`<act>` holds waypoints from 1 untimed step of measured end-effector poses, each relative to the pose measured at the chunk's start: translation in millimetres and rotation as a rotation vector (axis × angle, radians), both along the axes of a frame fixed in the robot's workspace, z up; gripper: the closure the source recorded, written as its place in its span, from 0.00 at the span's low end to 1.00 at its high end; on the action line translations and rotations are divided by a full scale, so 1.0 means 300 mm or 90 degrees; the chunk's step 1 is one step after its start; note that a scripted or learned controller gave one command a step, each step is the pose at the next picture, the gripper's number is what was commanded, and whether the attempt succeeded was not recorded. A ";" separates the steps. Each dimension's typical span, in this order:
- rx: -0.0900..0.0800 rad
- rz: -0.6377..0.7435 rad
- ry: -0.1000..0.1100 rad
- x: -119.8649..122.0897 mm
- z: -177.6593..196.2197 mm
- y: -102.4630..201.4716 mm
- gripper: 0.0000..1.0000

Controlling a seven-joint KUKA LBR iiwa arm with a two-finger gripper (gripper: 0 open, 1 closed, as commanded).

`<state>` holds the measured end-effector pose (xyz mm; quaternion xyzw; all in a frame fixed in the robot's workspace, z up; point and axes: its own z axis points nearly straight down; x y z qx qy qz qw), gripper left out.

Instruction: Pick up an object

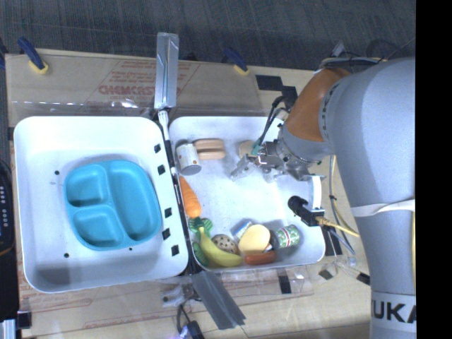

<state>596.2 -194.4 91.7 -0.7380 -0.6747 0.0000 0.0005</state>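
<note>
My gripper (244,167) hangs narrow and empty, bread roll (209,147) at ten o'clock; closing here risks grabbing only air.

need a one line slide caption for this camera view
Grey arm reaching over the right bin of toy food, gripper above its floor; blue divided tray in the left bin.

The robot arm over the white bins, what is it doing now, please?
The end effector hangs low in the right bin, near a small tan bread-like piece and a can. A carrot, a banana and other toy foods lie there. The left bin holds a blue divided tray.
</note>
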 end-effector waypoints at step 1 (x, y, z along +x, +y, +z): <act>0.001 0.028 0.002 -0.197 0.000 0.071 0.00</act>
